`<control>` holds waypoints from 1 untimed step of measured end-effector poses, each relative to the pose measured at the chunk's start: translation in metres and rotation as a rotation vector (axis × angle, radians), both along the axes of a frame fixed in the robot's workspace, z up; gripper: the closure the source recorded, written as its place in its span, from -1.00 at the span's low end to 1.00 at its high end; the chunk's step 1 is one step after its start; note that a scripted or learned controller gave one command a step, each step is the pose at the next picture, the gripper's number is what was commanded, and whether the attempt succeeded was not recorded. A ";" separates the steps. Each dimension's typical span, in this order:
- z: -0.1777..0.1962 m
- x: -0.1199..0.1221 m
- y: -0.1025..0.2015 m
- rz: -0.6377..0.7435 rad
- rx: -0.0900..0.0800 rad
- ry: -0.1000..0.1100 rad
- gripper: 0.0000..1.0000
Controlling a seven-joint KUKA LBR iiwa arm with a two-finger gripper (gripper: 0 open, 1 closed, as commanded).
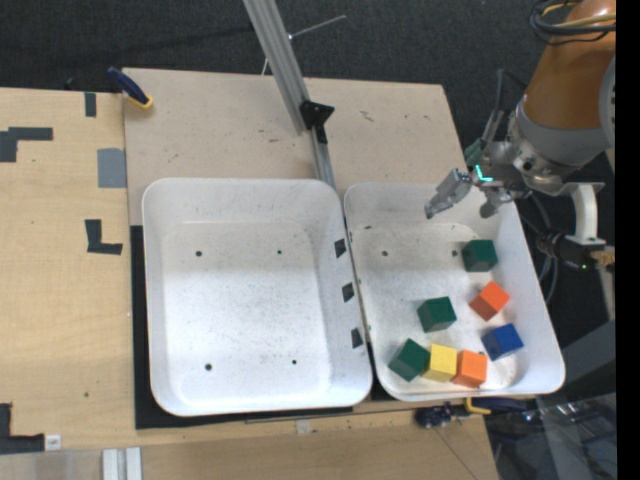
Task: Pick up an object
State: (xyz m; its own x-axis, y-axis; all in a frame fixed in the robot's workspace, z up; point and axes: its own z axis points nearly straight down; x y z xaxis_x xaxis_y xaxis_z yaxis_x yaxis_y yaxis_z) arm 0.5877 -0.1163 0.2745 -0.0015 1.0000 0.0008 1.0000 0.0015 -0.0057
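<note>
Arm (568,78) enters from the right, orange band at the upper right corner, wrist angled down and left over the far end of the right bin (535,308). Gripper (468,198) sits above that bin's far right corner; two grey fingers splayed apart, one (445,196) pointing down-left, the other nearer the rim. Nothing between them.

Blocks are all in the right bin, none touching the gripper. Dark green cube (479,255) is closest, just below the fingers. Orange cube (489,300) and blue cube (502,340) are by the right wall, a second green cube (436,314) mid-bin. Near end: green block (409,359), yellow block (442,361), orange block (470,367) in a touching row.

Left bin (160,268) sits alongside.
</note>
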 end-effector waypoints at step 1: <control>0.003 0.001 0.000 0.001 -0.001 -0.005 -1.00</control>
State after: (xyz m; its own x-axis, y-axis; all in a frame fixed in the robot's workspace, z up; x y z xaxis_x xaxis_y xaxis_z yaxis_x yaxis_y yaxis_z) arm 0.5884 -0.1164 0.2772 -0.0027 1.0000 -0.0004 1.0000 0.0027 -0.0011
